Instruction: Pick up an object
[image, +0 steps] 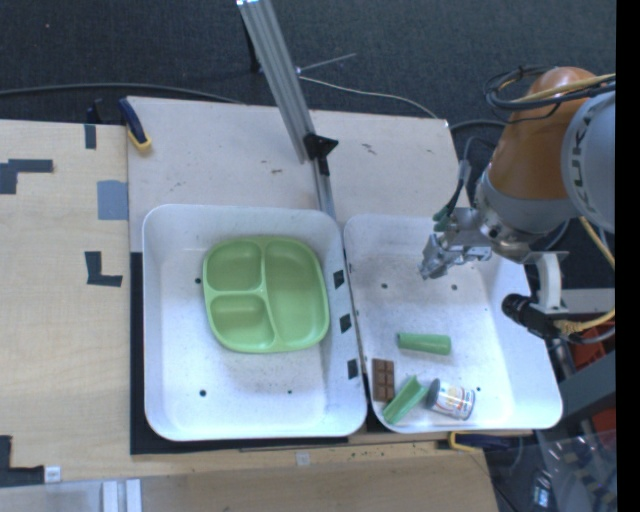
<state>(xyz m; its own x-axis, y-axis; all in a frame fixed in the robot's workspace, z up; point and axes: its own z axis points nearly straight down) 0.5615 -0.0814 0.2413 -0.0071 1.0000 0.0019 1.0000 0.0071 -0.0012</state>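
Pincer (437, 262) hangs mid-right, can't tell if open, nothing in it. Green stick (424, 344) sits lower down; prob rolls off if nudged.

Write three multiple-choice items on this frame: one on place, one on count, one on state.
1. Where does the green divided tray lie?
A. left bin
B. right bin
C. bare bench

2. How many compartments does the tray have?
A. two
B. three
C. five

3. Where is the pincer?
A. above the right bin, away from the things near its front edge
B. touching the tray
C. over the left bin

Answers: 1 A, the tray lies in the left bin. 2 B, its ridges mark three sections. 3 A, the green cylinder lies nearer the front.
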